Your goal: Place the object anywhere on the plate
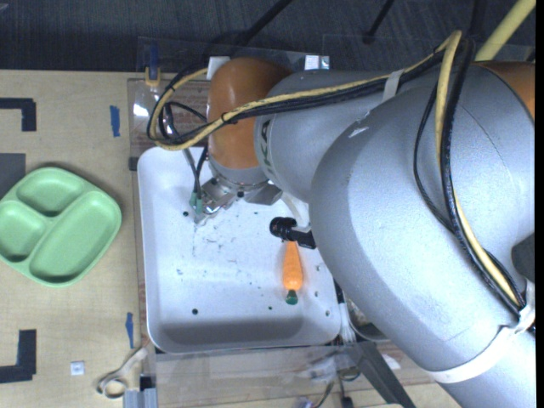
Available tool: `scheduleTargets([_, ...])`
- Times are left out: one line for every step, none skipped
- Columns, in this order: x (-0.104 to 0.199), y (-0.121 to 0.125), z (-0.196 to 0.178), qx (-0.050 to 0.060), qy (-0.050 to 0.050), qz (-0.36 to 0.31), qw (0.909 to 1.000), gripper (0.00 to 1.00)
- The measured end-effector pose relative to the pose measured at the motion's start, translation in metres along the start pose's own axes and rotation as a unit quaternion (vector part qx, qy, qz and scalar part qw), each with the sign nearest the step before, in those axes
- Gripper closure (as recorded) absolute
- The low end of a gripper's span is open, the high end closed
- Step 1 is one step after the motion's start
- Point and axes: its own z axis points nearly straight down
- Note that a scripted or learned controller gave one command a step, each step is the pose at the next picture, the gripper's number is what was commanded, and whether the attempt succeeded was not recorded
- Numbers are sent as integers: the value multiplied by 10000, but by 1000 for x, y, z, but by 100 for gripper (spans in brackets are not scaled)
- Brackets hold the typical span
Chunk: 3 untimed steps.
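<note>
— What's in the white bin [212, 308]?

— 1 carrot [291, 268]. It's smooth, orange and tapering, with a small green tip pointing at the bin's near wall. It lies flat on the right side, close to the right wall. The glossy floor around it is scuffed and dotted with dark specks.

— And the plate?

— 1 plate [81, 228], soft green, rounded, moulded into what looks like 3 compartments. It sits on the pale wooden bench [68, 126], left of the bin and well apart from the carrot.

— The gripper?

— The gripper [202, 206] hangs low over the bin's far-left part, away from the carrot. Whether it's spread or closed, or gripping anything, I can't tell.
</note>
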Motion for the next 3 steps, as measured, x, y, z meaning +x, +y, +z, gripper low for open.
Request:
scheduleTargets([18,-19,7,-56,-34,-1742,9847,100])
scheduleTargets([-1,24,-60,-2,-1,377,9993,100])
scheduleTargets([-24,44,9,-35,-15,76,10000,100])
